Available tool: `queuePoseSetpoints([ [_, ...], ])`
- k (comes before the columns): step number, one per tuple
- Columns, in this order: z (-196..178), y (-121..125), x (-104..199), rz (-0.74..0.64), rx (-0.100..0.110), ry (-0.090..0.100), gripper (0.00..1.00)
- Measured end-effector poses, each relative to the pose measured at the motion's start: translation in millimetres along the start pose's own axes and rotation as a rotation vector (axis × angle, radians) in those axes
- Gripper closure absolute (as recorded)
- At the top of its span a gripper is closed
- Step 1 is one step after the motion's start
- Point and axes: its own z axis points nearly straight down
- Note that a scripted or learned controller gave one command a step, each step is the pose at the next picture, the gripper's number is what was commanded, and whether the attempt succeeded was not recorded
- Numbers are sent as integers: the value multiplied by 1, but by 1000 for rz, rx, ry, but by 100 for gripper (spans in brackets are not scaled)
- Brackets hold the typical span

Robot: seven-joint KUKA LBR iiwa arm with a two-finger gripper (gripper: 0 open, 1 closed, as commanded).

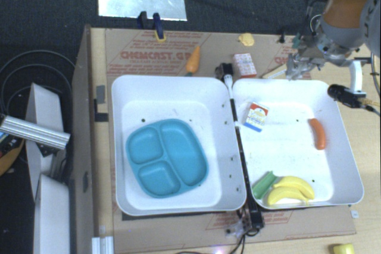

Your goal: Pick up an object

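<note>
- Right bin (342,128): middle floor bare, open from above.
- Carton (256,116) lies near its left wall; sausage (319,132) near its right wall; both well apart.
- Bananas (290,189) and a green item (264,183), touching, fill the near edge.
- Gripper (296,69) hangs over the far rim, arm (351,0) behind it; black fitting (345,95) juts in at the far right corner.
- Left bin (119,128): blue tray (166,156) covers most of the floor, leaving narrow margins along the walls.
- Divider (236,140) between bins: rims touch.
</note>
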Motion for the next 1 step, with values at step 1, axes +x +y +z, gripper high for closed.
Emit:
queuePoseSetpoints([
  [1, 0, -8, 15, 1, 5, 0, 100],
])
